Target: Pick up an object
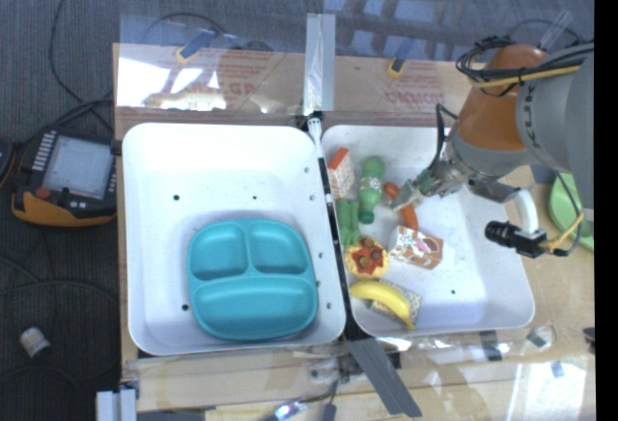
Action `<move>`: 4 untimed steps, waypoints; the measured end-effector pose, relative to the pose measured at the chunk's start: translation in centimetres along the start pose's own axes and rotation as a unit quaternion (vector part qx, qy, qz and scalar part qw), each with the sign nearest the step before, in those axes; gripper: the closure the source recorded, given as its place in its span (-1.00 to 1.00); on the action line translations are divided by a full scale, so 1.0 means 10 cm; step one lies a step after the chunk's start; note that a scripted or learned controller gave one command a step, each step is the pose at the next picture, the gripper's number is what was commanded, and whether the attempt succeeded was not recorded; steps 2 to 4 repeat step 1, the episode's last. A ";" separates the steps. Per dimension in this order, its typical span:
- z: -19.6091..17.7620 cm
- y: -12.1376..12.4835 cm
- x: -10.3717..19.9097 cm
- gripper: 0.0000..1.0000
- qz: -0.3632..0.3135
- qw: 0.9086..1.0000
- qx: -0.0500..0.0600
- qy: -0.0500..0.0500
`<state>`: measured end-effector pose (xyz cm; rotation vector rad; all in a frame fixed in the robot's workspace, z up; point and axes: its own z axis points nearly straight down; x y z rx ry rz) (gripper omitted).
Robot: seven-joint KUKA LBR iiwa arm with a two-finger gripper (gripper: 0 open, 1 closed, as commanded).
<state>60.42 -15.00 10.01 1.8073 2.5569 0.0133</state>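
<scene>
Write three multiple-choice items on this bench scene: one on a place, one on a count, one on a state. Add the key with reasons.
1. Where does the teal tray lie?
A. left bin
B. right bin
C. on the floor

2. How many compartments does the tray have?
A. one
B. three
C. five

3. How does the banana lie?
A. held up by the pincer
B. on the tray
C. on the right bin's floor

Key: 1 A, it sits in the left bin. 2 B, two small above one long. 3 C, it rests near the front wall of the right bin, while the pincer is farther back.
</scene>
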 end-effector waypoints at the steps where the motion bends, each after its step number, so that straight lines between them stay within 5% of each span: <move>1: -1.04 0.14 0.50 1.00 0.025 1.000 0.007 0.001; 4: -1.04 0.14 0.50 1.00 0.025 1.000 0.007 0.001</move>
